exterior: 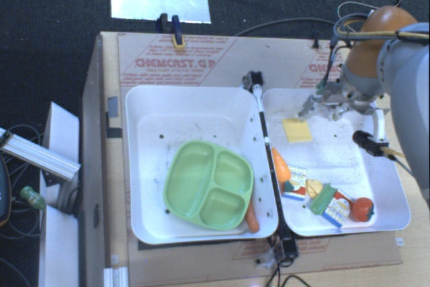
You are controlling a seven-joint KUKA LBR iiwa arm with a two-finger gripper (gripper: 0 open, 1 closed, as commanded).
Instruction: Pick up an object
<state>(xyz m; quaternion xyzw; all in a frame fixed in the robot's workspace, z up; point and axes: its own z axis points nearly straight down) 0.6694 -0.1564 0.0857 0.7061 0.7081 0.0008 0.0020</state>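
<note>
From the overhead camera I see the gripper [327, 106] over the right bin's [396, 201] far end, just beyond the yellow block [297, 130]; I cannot tell its grip state, though nothing seems held. Nearer than the block lie a carrot [281, 167] and a tomato [362, 209].

grey arm [403, 70] reaches in from right, gripper [326, 106] lowered.

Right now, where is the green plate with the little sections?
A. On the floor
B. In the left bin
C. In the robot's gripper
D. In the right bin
B. The green plate lies flat in the left bin, while the gripper is over the right bin, near a yellow square.
</note>
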